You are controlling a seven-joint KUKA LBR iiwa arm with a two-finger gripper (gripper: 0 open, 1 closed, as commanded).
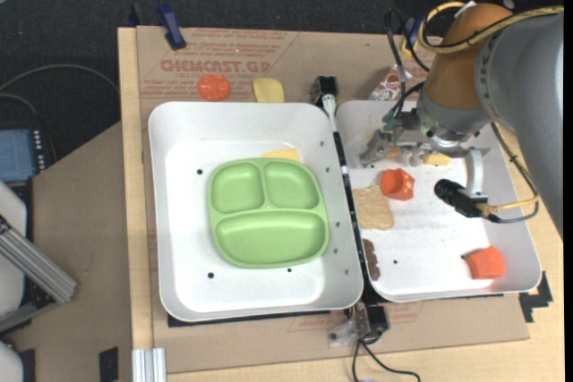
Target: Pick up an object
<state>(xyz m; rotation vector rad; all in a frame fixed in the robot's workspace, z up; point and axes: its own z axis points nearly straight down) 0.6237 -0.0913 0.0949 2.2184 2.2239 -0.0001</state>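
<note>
The pincer point(391, 148) hangs low over the right bin point(421, 277). I cannot tell its state. A small orange-red toy point(397, 183) lies in that bin just below the pincer, not in its grip. A tan flat piece point(373, 211) lies beside the toy. An orange block point(485, 263) sits far off, down and right. A green tray point(267, 212) sits in the left bin point(183, 192).

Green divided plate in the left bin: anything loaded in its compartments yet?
Empty. All three compartments of the green divided plate show bare green. It lies flat in the left bin, with a pale yellow piece beyond its far rim.
</note>
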